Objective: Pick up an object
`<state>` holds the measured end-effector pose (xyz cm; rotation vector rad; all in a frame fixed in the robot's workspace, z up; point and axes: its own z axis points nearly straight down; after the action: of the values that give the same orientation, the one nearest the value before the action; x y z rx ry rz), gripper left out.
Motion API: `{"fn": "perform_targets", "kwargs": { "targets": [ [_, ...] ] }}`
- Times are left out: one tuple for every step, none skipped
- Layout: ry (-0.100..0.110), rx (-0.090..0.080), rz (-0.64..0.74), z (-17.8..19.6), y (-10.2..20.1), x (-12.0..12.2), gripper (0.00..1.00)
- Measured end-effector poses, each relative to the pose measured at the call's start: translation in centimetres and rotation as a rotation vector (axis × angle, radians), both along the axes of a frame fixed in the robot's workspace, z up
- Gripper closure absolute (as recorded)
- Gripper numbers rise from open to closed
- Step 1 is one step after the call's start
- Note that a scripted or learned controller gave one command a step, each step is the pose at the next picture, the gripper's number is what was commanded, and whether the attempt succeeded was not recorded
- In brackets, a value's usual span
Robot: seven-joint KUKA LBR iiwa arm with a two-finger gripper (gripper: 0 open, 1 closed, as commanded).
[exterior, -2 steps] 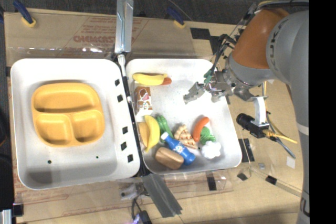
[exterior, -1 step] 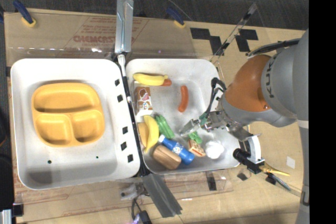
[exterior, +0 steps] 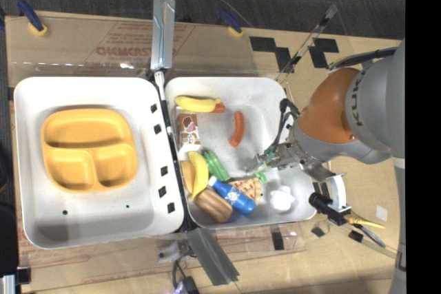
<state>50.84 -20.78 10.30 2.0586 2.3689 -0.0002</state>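
Note:
My gripper [exterior: 264, 161] is low in the right bin [exterior: 262, 89], near its right side, with the grey arm and orange band [exterior: 329, 113] reaching in from the right. Just below the gripper lie a pizza slice [exterior: 247, 187] and a white lump [exterior: 280, 200]. To its left are an orange sausage [exterior: 237, 128] and a green piece [exterior: 215, 165]. A blue bottle [exterior: 233, 195] and a brown bun [exterior: 213, 206] rest along the near wall. One banana [exterior: 196, 105] lies at the far end, another banana [exterior: 197, 174] by the left wall. Nothing visibly hangs from the gripper.
The left bin [exterior: 41, 217] holds a yellow compartment tray [exterior: 89, 147]. A small brown-and-white packet [exterior: 188, 130] lies by the divider between the bins. Blue clamps [exterior: 32, 17] hold the cardboard sheet at the back.

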Motion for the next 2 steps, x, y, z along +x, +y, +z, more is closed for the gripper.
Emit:
{"fn": "perform_targets", "kwargs": {
  "targets": [
    [-0.005,0.004,-0.498,-0.8,5.7,2.6,1.0],
    [0.001,0.004,-0.692,5.9,7.6,14.9,1.0]
  ]
}}
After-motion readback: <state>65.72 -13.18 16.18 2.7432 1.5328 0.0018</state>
